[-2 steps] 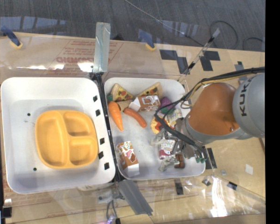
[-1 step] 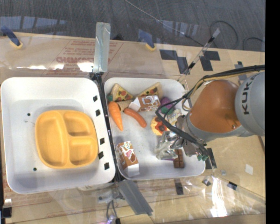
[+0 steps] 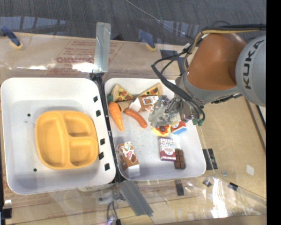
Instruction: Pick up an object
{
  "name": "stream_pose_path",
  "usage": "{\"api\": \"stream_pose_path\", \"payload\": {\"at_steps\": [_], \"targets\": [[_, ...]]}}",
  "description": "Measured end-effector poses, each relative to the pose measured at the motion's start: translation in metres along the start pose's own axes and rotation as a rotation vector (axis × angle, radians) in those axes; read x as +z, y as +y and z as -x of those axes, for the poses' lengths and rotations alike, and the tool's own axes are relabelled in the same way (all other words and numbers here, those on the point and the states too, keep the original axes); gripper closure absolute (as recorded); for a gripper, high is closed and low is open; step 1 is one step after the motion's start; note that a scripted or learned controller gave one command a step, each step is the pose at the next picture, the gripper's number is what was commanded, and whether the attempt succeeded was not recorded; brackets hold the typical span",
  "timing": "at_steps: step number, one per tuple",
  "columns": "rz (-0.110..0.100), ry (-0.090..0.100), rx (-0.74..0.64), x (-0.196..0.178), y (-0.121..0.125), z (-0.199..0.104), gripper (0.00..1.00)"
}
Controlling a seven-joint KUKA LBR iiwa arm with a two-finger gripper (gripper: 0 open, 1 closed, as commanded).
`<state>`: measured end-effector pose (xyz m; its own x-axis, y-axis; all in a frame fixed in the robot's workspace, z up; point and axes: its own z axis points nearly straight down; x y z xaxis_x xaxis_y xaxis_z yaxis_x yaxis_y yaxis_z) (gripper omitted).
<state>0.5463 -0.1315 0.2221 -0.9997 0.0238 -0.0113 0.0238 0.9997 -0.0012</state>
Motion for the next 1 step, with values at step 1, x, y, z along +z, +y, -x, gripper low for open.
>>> {"api": "stream_pose_path", "payload": {"at_steps": [1], "targets": [[0.003,0.011,-0.255,0.0626,-0.0358,0.0809,1.0]]}}
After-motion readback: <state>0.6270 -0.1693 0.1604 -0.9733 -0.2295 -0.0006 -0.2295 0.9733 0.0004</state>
